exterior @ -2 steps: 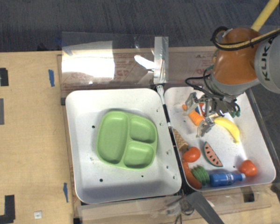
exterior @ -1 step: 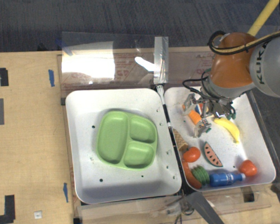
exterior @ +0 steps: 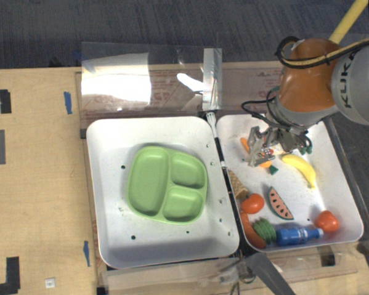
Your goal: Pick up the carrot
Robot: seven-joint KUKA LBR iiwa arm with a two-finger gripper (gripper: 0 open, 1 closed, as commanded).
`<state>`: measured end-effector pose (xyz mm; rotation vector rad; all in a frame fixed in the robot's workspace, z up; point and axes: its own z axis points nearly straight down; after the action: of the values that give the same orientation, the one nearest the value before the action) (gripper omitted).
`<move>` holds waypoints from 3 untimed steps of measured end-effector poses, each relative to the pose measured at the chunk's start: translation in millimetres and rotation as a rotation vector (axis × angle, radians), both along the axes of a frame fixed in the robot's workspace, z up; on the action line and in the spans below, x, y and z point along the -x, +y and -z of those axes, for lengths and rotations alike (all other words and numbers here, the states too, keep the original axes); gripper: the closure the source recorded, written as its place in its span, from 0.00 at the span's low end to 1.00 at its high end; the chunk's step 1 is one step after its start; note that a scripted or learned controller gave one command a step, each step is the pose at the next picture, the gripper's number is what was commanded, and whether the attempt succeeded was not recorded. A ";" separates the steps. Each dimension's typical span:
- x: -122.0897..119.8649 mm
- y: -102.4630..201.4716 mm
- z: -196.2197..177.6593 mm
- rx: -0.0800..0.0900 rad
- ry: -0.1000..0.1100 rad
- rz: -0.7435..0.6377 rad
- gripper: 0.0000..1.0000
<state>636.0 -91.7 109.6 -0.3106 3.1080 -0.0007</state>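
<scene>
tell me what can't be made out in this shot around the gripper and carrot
- Gripper fingers: open or shut is unreadable in the camera view, too small and cluttered.
- Carrot: partly hidden behind the gripper.
- Orange item at the right bin's left wall: partly hidden by green toy, identity unclear.

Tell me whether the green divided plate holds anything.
Empty: all compartments of the green divided plate show bare green, and it sits in the left white bin.
</scene>
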 end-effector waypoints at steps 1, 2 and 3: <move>88.2 -14.7 18.1 0.005 0.004 -0.213 1.00; 16.2 -42.4 19.1 0.002 0.002 -0.084 1.00; 19.7 -43.4 20.5 0.002 0.016 -0.084 0.00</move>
<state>616.3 -135.1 89.1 -0.4424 3.1083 0.0004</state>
